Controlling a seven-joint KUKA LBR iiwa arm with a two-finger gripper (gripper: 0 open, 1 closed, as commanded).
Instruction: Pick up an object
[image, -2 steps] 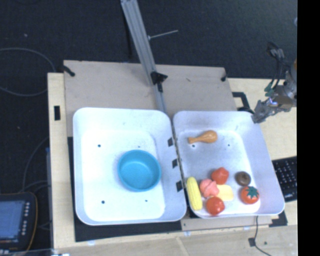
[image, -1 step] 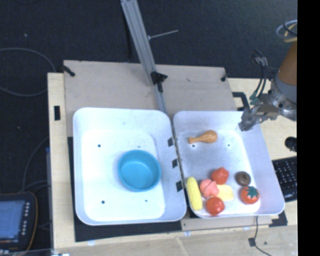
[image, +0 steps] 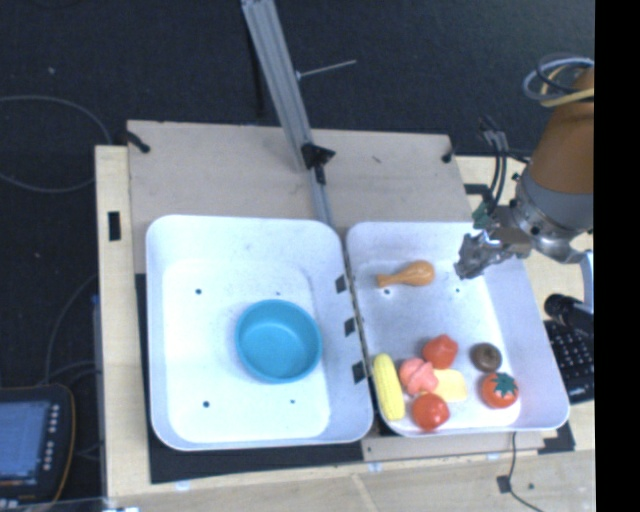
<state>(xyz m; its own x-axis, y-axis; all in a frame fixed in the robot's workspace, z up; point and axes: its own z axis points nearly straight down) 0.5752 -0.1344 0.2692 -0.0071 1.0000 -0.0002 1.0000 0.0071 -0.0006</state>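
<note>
— Drumstick (image: 408, 274) lies alone in the upper part of the right bin (image: 520, 300), just left of the gripper (image: 472, 262). Jaws?
— Cannot tell. The arm should centre over the drumstick's thick end before descending.

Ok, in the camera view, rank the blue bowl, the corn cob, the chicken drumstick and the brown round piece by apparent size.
1. blue bowl, by far the largest.
2. corn cob and chicken drumstick: they look about the same length, too close to rank.
3. brown round piece, the smallest.
</note>
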